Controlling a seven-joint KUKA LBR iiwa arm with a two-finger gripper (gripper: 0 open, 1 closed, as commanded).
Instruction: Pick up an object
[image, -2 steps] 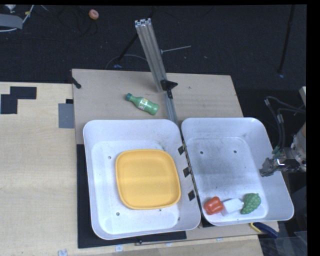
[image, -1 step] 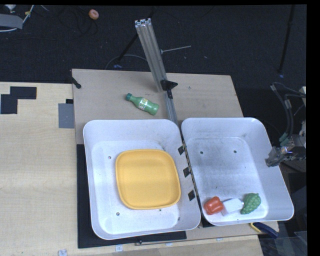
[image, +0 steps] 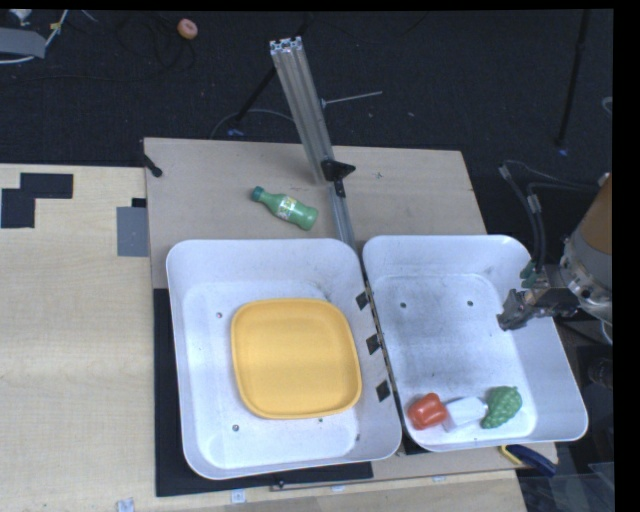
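In the right bin (image: 440, 300), near its front edge, lie a red pepper (image: 428, 410), a small white object (image: 463, 413) and a green broccoli-like piece (image: 501, 406) in a row. The left bin (image: 200, 270) holds a yellow plate (image: 296, 356). My gripper (image: 514, 312) hangs over the right bin's right side, well behind the three small objects and apart from them. Nothing shows between its dark fingertips.
A green bottle (image: 285, 208) lies on the bench behind the left bin. A metal rail (image: 308, 100) slants up from between the bins at the back. Black clips (image: 372, 342) sit along the seam between the bins.
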